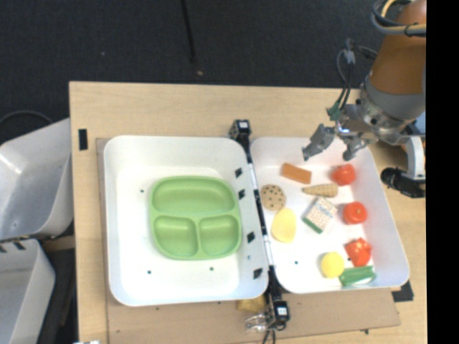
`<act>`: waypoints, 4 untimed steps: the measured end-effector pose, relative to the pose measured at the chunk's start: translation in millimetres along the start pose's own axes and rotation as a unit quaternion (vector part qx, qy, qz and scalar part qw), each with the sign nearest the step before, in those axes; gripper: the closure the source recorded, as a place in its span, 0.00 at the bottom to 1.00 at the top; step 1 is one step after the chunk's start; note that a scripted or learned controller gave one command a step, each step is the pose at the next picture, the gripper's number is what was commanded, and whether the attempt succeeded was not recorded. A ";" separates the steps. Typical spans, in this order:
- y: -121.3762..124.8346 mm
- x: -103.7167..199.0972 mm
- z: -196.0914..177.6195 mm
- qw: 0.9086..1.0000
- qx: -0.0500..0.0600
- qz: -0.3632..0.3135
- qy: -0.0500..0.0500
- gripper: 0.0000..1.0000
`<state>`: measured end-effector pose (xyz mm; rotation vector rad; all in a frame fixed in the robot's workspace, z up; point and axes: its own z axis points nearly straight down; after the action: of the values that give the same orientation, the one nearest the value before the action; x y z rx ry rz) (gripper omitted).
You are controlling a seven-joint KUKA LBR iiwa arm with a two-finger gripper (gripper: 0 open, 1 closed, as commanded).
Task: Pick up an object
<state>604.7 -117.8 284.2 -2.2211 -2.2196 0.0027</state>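
Observation:
My gripper [334, 145] hangs over the back of the right bin [287, 274] with its two fingers spread open and nothing between them. Just below it lie an orange block [295, 173] and a red tomato [343, 175]. Further forward in the same bin are a tan cone [320, 190], a round cookie [272, 196], a yellow lemon-like piece [284, 225], a small patterned box [319, 214], two more red pieces [354, 212] [358, 250], a yellow ball [332, 264] and a green piece [356, 276].
The left bin [129, 264] holds a green divided plate [194, 216]. A black clip [240, 129] sits at the back where the bins meet. The arm's orange band [396, 67] rises at the right edge.

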 end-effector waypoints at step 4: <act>-113.5 171.7 -99.7 1.000 -0.005 -0.005 0.001 0.00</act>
<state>491.5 53.9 384.2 -2.2137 -2.2349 -0.0089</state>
